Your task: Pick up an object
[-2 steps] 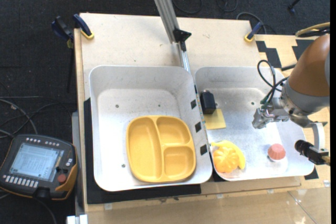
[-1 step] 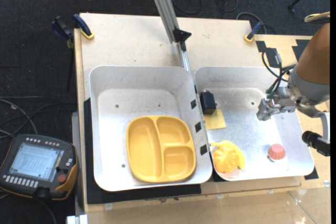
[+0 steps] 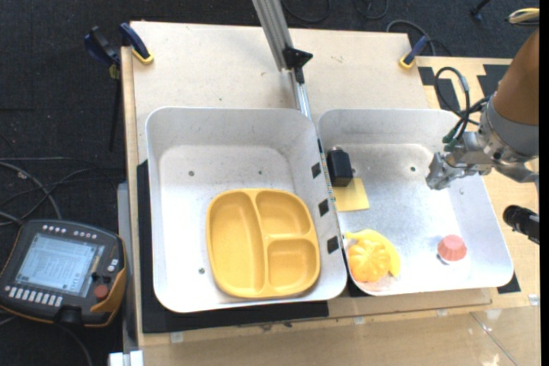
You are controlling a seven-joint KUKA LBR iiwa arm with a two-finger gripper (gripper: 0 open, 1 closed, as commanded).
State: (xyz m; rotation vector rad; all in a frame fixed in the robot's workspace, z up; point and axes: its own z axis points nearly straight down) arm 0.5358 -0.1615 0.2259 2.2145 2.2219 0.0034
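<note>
Looking down from the camera view, two white bins sit side by side on the worktop [image 3: 214, 56]. The left bin [image 3: 171, 150] holds a yellow divided plate [image 3: 262, 242]. The right bin [image 3: 403, 129] holds four candidates: a small black block [image 3: 340, 166] at about ten o'clock of that bin, a flat yellow card [image 3: 353, 196] just beside and below it, a yellow-orange squash-shaped toy [image 3: 372, 255] at seven o'clock against the front wall, and a small pink cap-like piece [image 3: 452, 249] at five o'clock.

The claw [image 3: 439, 174] hangs over the right bin at about two o'clock, apart from every object; whether it is released or clenched I cannot tell at this size.

Judging by looks, the squash toy is light, probably hollow plastic or soft rubber, with ribs that give purchase; gripping across its middle seems best, though the nearby wall crowds one side. The pink piece looks light and stiff but small, easily nudged away. The card lies too flat to pinch.
</note>
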